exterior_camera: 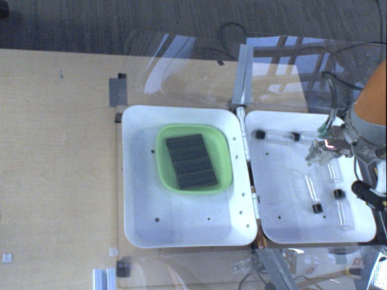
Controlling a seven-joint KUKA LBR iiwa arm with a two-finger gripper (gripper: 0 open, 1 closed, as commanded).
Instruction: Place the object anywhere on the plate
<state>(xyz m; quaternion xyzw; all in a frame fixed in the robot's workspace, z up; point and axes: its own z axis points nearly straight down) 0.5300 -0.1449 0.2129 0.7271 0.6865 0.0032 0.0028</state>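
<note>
I'm hovering my gripper (329,145) over the right bin (284,216) at three o'clock, grip state I cannot tell. The dark ridged block (191,161) is lying on the green plate (162,162) at nine o'clock. I'm judging placement done and retreat next.

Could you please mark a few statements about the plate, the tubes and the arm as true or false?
1. The green plate sits in the left bin. True.
2. A dark ridged block lies on the plate. True.
3. The clear tubes lie in the left bin. False: they lie in the right bin.
4. The arm is over the plate. False: it is over the right bin's far right side.
5. The plate is round. False: it is a rounded square.
</note>
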